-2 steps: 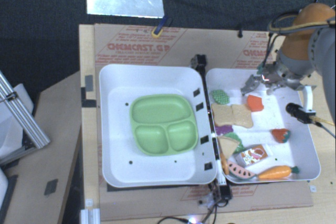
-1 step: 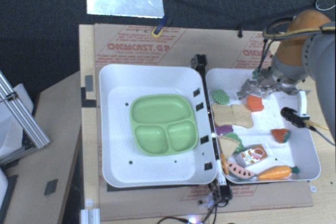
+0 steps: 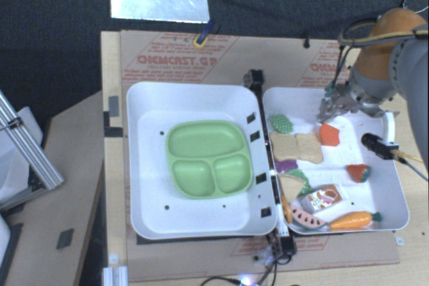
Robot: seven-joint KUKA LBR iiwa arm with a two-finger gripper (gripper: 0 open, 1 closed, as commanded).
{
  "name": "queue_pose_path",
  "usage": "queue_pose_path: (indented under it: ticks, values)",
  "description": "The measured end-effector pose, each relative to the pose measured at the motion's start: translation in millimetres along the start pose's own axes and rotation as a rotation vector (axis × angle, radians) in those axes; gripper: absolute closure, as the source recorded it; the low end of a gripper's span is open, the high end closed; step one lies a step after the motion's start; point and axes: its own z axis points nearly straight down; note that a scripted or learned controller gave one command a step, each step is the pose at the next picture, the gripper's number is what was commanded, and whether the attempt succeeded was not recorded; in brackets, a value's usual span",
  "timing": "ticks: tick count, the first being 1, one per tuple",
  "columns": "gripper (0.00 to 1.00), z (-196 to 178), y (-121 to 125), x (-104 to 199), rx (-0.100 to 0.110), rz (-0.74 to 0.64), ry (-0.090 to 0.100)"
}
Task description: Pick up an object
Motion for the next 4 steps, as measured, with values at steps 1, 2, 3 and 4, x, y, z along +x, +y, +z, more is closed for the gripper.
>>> queue_pose_path:
  ticks: [1, 2, 3, 4]
  values:
    - [1.00, -50.9, 11.0, -4.3, -0.002, 0.003, 0.000]
    - [1.00, -107.8, 4.4, 0.2, -0.002, 0.002, 0.000]
    - [1.00, -129.5, 5.8, 0.1, 0.000, 0.002, 0.001]
    - [1.00, -120.6, -11.9, 46.9, 0.006, 0.000, 0.003]
